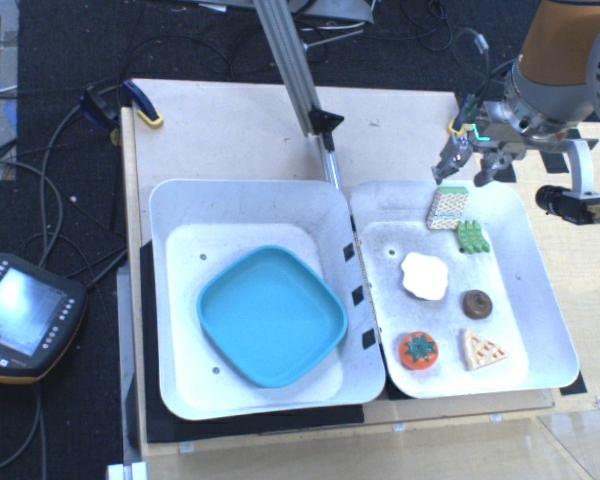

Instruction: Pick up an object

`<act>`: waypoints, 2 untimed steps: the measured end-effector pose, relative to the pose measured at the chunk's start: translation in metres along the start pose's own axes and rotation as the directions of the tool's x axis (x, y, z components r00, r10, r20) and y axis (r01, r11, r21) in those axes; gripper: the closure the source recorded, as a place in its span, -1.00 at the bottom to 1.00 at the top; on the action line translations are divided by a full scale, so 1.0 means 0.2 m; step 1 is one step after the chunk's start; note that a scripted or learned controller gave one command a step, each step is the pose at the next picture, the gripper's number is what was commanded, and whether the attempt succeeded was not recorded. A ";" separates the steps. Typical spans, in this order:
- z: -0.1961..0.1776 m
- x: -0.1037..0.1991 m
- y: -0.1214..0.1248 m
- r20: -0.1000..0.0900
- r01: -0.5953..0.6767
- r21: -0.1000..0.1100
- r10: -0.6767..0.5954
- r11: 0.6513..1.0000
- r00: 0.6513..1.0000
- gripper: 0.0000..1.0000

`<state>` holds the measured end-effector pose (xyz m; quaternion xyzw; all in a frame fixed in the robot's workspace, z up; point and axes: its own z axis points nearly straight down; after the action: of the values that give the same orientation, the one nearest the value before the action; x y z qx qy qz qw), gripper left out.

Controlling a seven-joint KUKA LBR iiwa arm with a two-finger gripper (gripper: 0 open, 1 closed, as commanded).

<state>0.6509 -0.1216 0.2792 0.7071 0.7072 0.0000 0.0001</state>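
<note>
Left bin (170, 228) holds a blue tray (270, 313); right bin (540, 268) groups small toys within reach. Arm (565, 38) hangs its gripper (472, 168), fingers spread and empty, above the waffle (447, 207), likely target, near the back rim

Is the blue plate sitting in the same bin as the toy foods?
No, the blue plate lies in the left bin, while the toy foods sit in the right bin.

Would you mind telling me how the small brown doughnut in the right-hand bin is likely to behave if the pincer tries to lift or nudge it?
The brown doughnut lies flat, so it probably won't roll. It looks small and low, likely light, and may slide on the smooth white bin if nudged. Its rounded edge could slip from the pincer.
</note>
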 end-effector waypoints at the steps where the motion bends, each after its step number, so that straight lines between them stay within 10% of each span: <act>1: 0.00 0.00 0.00 0.000 0.000 0.000 0.000 1.000 1.000 -1.00; 2: 0.22 -0.02 0.01 0.000 0.000 0.004 0.000 1.000 1.000 -1.00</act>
<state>0.6521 -0.1251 0.2358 0.7071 0.7071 -0.0012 -0.0014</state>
